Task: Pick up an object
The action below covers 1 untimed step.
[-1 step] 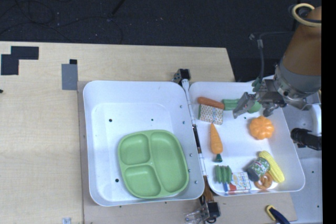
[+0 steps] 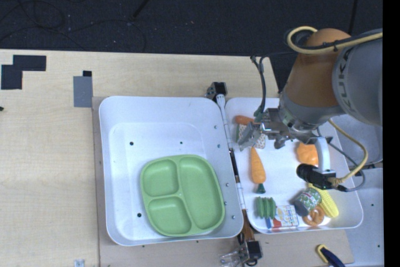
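My gripper (image 2: pixel 249 133) hangs low over the far left part of the right bin (image 2: pixel 350 212), reaching in from the right. An orange carrot with a green tip (image 2: pixel 257 167) lies just in front of it, pointing toward the bin's front. A small orange piece (image 2: pixel 243 120) shows right behind the gripper, near the bin's far left corner. Another orange object (image 2: pixel 306 154) lies to the right, partly hidden by the wrist. I see nothing plainly held.
Along the right bin's front lie a green ridged vegetable (image 2: pixel 265 206), a small printed card (image 2: pixel 287 216), a green-grey ball (image 2: pixel 307 200), a yellow corn cob (image 2: pixel 329 204) and an orange ring (image 2: pixel 314 217). The left bin (image 2: pixel 119 134) holds a green divided plate (image 2: pixel 182 195).
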Available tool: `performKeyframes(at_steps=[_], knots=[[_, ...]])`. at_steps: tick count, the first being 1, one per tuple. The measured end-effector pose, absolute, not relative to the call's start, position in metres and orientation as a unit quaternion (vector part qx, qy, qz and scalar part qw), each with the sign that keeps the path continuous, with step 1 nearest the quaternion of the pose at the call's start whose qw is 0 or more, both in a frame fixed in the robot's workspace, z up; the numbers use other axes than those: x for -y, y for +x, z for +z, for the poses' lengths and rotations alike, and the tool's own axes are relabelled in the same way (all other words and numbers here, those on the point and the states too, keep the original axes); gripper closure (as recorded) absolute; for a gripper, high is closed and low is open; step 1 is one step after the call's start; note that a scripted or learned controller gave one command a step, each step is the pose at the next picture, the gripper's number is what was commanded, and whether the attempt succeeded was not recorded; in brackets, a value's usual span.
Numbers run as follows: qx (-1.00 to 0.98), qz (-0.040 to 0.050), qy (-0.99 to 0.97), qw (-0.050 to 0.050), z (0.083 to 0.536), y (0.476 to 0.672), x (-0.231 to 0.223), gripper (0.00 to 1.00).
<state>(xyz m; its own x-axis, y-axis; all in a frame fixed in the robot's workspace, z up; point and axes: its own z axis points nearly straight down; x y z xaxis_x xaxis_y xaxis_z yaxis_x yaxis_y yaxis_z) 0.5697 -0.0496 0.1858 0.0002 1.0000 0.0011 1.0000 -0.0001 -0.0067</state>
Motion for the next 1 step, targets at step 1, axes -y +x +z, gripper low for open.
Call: performKeyframes(at_steps=[1], knots=[[0.706, 0.0019, -0.708, 0.003, 0.1195, 0.5838, 0.0819, 0.00]])
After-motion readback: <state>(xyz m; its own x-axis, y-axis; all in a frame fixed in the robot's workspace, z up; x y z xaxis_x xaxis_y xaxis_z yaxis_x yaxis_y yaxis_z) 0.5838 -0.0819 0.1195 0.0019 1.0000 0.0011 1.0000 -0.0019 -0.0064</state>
